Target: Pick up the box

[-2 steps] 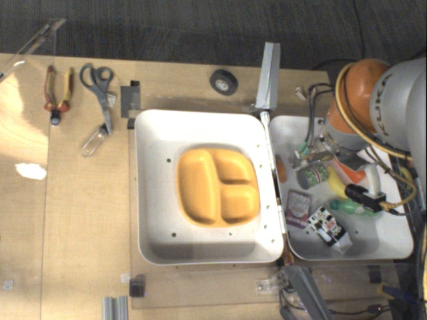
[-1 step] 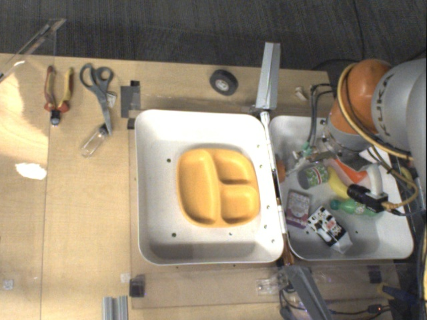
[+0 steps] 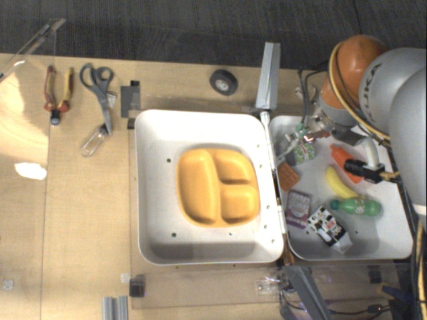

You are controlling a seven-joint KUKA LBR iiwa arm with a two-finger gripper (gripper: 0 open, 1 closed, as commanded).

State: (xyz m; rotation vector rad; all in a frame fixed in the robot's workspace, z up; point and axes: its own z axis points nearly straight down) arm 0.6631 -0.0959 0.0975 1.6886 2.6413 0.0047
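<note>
- The box (image 3: 328, 226), a small carton printed in black and white, lies flat at about 6 o'clock in the right bin (image 3: 393, 249), skewed to the bin walls.
- Handling, as a judgement: light, thin card that is stiff along its edges but would dent under a hard squeeze. The printed faces are probably slick. The best hold is across the two long sides at mid-length.
- A greyish-purple packet (image 3: 298, 206) sits just beside the box at its 10 o'clock. It crowds that side and could be caught along with the box.
- A green bottle (image 3: 357, 207) lies near the box at its 1 o'clock, on its side. It could roll if nudged.
- Farther back lie a banana (image 3: 338, 182), a brown piece (image 3: 288, 176) against the left wall and an orange-red item (image 3: 347, 163).
- The gripper (image 3: 305, 139) appears to hang at 11 o'clock in the right bin, over a small green object (image 3: 304, 152) and well apart from the box. The view is cluttered here, so I cannot tell whether it is apart or together.
- The left bin (image 3: 160, 239) holds a yellow divided tray (image 3: 217, 185), which is no obstacle.
- Scissors (image 3: 100, 89), pliers (image 3: 57, 92) and a tape roll (image 3: 223, 81) lie on the bench (image 3: 80, 232) beyond.
</note>
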